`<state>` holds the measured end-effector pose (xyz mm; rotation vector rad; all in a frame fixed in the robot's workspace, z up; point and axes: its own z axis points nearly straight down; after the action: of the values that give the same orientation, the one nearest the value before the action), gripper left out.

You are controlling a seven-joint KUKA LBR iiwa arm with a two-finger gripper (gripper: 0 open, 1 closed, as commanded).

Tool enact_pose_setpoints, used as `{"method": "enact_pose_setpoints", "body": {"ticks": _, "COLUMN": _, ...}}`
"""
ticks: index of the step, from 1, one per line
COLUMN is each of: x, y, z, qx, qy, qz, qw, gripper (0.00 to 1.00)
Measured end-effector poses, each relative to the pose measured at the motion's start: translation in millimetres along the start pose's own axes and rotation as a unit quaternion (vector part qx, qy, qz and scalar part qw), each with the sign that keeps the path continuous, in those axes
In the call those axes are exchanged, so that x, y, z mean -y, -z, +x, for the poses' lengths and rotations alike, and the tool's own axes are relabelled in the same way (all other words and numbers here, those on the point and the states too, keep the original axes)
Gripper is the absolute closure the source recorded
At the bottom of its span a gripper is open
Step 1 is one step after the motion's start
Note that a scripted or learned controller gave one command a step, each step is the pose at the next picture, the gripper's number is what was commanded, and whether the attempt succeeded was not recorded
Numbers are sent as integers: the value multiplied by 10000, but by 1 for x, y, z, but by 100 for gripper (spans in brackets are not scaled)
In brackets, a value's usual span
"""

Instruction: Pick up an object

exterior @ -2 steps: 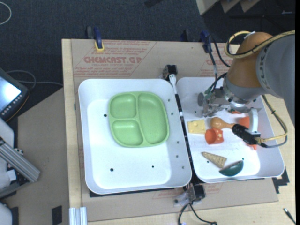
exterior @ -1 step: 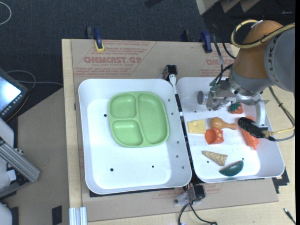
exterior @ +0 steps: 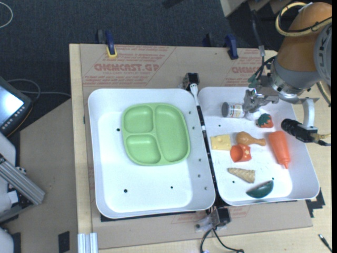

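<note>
Gripper (exterior: 251, 103): hangs low over the far end of the right bin (exterior: 297, 186), wrist above it to the view's right. Whether it is released or clenched we cannot tell from this slant; nothing is seen held in it.

Nearest candidate: small jar (exterior: 231, 110), lying on its side just beside the gripper, on the side toward the left bin (exterior: 105, 186). Touching or a hair apart, we cannot tell. Its long axis runs roughly across the view, so one end of it points at the gripper.

Second candidate: a red toy fruit with a green top (exterior: 265, 120), near the gripper on its near side, a little toward the arm.

Farther from the gripper, toward the camera:
- drumstick (exterior: 250, 138), cheese wedge (exterior: 221, 142)
- carrot (exterior: 280, 147), lying lengthwise toward us
- cone (exterior: 242, 174), well apart

Green plate (exterior: 156, 133): well apart from the gripper, in the left bin.

Judgement: pick not yet made. For the jar, we think the gripper needs a short sideways shift toward the left bin, closing across the jar's short width.
</note>
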<state>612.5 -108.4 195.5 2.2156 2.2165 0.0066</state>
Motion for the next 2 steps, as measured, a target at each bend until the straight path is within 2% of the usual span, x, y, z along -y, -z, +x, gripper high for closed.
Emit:
{"method": "enact_pose_setpoints", "body": {"ticks": 1, "x": -2, "y": 32, "z": 0, "qx": -5, "qy": 3, "qz": 9, "qw": 10000, "gripper": 100}}
{"method": "enact_pose_setpoints", "body": {"ticks": 2, "x": 20, "y": 22, "z": 55, "qx": -28, "qy": 23, "qz": 61, "qw": 10000, "gripper": 100}}
